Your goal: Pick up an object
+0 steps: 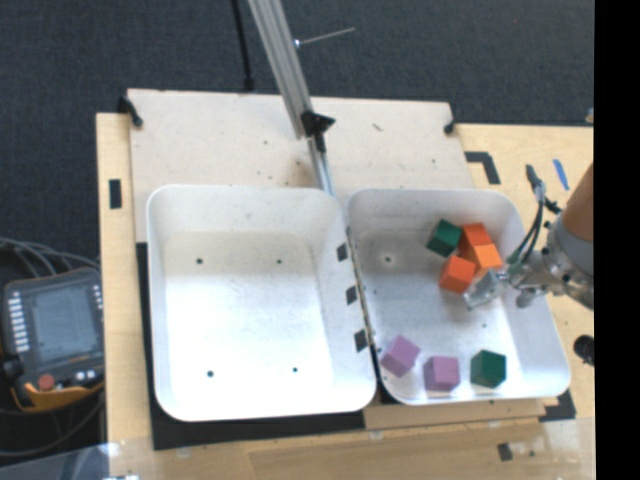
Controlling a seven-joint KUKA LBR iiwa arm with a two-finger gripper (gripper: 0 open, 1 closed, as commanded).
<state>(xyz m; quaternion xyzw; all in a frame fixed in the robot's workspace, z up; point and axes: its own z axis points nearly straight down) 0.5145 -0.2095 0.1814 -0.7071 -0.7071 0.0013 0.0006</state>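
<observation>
Reaching from the right, claw (483, 290) beside orange blocks (470, 258).

Arm (578, 230) at right edge: orange-brown band up top, grey housing below it. Dark cables loop along its left side, with a small blue marking near their upper end. Gripper (482, 293) is light grey metal, blocky and angular; finger detail too small to resolve.

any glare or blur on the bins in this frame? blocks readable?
Camera view: soft even light, both white bins bright but not blown out; faint shadows under the blocks. Slightly soft overall. Orange blocks and purple blocks read clearly; the gripper is blurry.
</observation>
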